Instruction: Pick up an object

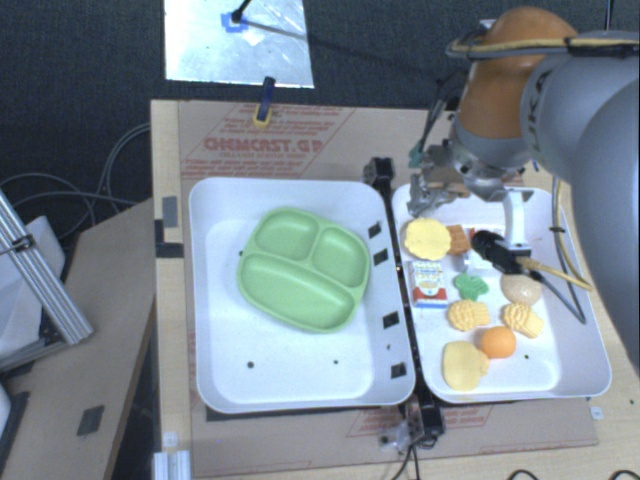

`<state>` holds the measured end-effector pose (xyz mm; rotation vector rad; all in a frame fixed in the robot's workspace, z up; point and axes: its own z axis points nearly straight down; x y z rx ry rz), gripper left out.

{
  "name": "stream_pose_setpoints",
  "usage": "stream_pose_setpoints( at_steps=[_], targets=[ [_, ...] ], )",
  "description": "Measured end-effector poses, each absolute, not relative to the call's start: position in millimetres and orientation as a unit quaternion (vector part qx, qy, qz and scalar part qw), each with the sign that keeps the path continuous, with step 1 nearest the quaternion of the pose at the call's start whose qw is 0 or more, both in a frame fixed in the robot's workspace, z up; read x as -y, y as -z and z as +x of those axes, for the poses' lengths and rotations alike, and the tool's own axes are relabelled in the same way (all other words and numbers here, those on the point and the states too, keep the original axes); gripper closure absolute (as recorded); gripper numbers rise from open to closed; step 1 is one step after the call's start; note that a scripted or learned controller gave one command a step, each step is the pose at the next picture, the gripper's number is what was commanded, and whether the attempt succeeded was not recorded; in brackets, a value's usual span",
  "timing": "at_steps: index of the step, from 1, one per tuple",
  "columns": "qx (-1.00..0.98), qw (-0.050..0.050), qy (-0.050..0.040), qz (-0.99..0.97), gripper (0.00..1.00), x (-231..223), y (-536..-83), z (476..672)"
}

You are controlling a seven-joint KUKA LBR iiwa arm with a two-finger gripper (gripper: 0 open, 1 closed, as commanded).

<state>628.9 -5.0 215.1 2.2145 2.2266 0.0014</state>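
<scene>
While the gripper (pixel 428 200) hangs over the far left corner of the right bin (pixel 572 366), nothing can be seen caught in it, and whether it is open or closed cannot be told from this slant. The grey arm (pixel 575 98) reaches in from the right, its orange band (pixel 505 78) above the bin's far edge.

All the loose pieces for picking lie in the right bin. A flat yellow disc (pixel 427 239) sits nearest the gripper, just below it toward the bin's left wall, with a small orange-brown piece (pixel 459 239) touching its right side. Nearer the front, along the left wall, lies a small white card with red print (pixel 429 284), and just beside it a green toy (pixel 470 286). A beige egg-shaped piece (pixel 520 289) rests right of that (partly under a yellow cable). Below come two bumpy yellow pieces, one near the middle (pixel 467 315) and one to its right (pixel 523 320), with an orange ball (pixel 497 343) tucked between and in front of them. A pale yellow lump (pixel 463 365) lies close to the front edge, touching the ball.

The left bin (pixel 215 308) carries a green divided plate (pixel 302 268), lying flat near its middle.
</scene>
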Motion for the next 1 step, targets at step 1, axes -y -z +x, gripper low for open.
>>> stream_pose_setpoints(
  at_steps=[1],
  targets=[
    [-0.709, 0.001, -0.0014, 0.705, 1.00, 8.7, -235.2, 630.0]
  ],
)
